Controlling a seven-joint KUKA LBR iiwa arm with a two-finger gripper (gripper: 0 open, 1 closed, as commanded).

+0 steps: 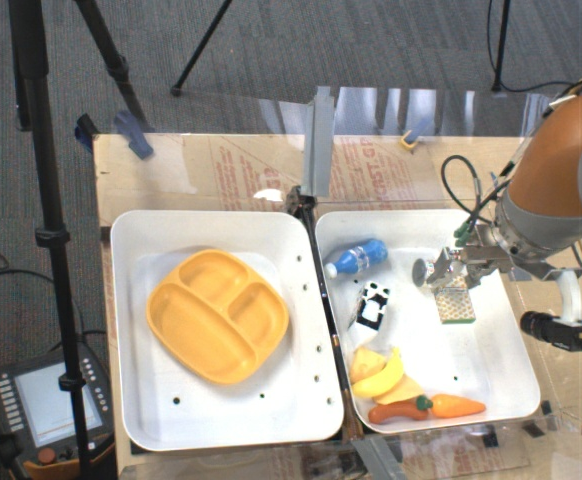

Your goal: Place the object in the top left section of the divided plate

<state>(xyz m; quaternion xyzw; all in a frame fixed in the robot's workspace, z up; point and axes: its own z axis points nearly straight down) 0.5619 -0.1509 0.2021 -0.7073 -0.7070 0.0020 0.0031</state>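
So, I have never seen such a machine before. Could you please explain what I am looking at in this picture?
One camera looks down at a slant on a bench with two white bins. The grey and orange robot arm reaches in from the right; its gripper hangs over the right bin, just above a speckled sponge. That bin also holds a blue bottle, a black-and-white object, a banana and a carrot. The left bin holds a yellow divided plate.

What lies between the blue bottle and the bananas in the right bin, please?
In the camera view, a small black-and-white object lies on the bin floor between the blue bottle above and the bananas below, touching neither.
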